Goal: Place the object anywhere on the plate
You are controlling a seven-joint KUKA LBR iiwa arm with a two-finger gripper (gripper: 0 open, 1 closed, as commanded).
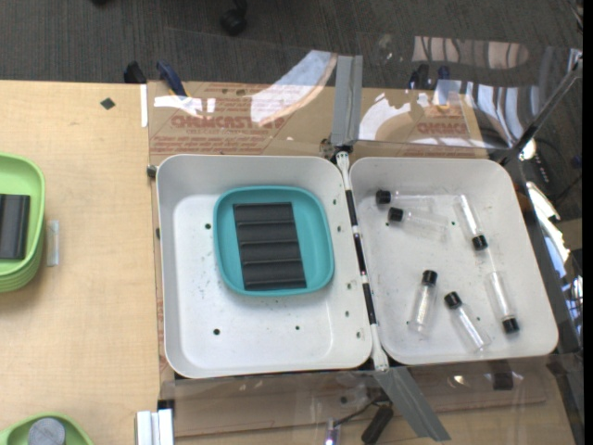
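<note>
A pale wooden bench (83, 341) is seen from above at a slant. At its far left edge sits a lime-green rounded plastic tray (23, 272) with a dark rectangular block (13, 226) on it. At the bottom left corner is part of a round green lid with a grey centre (46, 431).

Further right, two shallow white bins stand side by side, touching. The left white bin (190, 323) holds a teal square plate with rounded corners (320, 248), and a black ridged insert (269, 244) lies in the plate's middle. The right white bin (528, 341) holds six clear plastic vials with black caps (422, 306), scattered and lying flat at different angles, apart from the plate. None of them is on the plate.
</note>
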